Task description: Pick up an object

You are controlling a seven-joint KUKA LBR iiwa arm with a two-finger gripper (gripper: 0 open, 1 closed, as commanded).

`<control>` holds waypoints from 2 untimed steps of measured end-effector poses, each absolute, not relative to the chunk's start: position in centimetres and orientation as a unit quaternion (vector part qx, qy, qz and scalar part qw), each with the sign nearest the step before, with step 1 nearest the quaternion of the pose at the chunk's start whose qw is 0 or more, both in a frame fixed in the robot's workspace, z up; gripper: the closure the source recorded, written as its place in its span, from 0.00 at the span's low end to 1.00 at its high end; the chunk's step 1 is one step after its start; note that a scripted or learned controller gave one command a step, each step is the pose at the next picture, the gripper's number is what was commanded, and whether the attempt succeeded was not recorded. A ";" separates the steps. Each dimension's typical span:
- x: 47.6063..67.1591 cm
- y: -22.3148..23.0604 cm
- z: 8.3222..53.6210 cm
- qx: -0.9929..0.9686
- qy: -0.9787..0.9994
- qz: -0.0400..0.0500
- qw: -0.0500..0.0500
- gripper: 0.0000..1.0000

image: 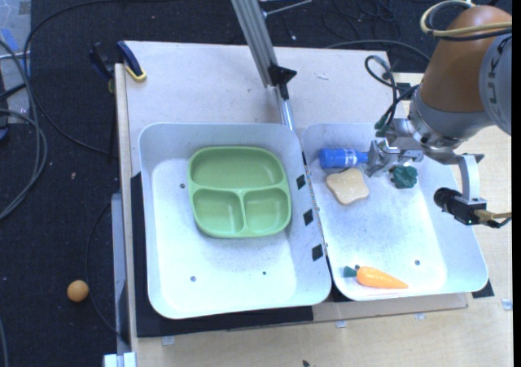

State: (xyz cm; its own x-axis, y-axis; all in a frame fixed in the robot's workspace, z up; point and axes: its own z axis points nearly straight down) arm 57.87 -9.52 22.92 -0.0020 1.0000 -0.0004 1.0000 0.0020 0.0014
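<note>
In the right bin [456, 268] lie a blue bottle-shaped object [336, 159], a beige slice like toast [348, 186], a small dark green object [404, 176] and an orange carrot [379, 277]. My gripper [378, 160] hangs low over the bin's far part. It sits between the blue object on its left and the green object on its right, just above the beige slice. Nothing shows in its grip. The grey arm with its orange band [460, 56] reaches in from the right.
The left bin [163, 276] holds a green divided plate [241, 191]. A slanted metal pole [254, 19] ends at the bins' far junction. A blue and yellow tool [130, 61] lies at the bench's far left corner. An orange ball [77, 290] lies on the floor.
</note>
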 end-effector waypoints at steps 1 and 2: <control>55.9 -4.6 23.9 0.705 0.710 0.000 -0.001 1.00; 55.2 0.6 24.3 0.704 0.710 0.000 -0.001 1.00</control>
State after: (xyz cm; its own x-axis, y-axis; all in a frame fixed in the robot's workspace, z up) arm 55.16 0.61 24.29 -0.0081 1.0000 0.0019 1.0000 0.0081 -0.0010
